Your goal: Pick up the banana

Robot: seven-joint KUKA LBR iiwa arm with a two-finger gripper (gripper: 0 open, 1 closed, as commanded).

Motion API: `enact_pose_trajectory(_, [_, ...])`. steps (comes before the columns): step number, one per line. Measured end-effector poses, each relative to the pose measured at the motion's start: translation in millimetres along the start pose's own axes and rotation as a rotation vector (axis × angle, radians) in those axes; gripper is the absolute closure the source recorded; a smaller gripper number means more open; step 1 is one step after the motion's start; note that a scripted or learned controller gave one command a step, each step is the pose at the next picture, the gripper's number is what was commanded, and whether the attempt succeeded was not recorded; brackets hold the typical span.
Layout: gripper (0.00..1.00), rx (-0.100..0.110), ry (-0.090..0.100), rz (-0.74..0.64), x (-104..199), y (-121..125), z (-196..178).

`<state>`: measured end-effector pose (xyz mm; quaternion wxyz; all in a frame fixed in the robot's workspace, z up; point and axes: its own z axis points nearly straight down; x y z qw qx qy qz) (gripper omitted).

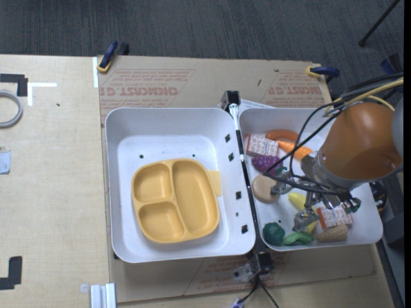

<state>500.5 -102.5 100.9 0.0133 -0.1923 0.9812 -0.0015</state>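
The banana (298, 201) lies in the right bin (366, 233), mostly hidden under the arm's wrist, so only a short yellow piece shows; its long axis and the way it points cannot be told. Going from the left, the bench (51, 191) carries the left bin (122, 140), which holds a yellow three-compartment plate (175, 200) sitting slightly tilted. In the right bin, a tan round item (265, 188) lies near the left wall, with purple grapes (266, 163) and a small red-and-white box (262, 145) above it and an orange carrot (282, 135) beyond. Near the front wall sit a dark green vegetable (273, 232) and a lighter green one (297, 239). The end effector (307, 218) hangs low just beside the yellow piece; whether it is spread or pressed together cannot be told.
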Motion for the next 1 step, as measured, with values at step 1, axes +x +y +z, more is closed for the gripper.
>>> enact_pose_trajectory(1, [1.00,-0.002,0.008,0.003,3.3,-0.3,-4.9])
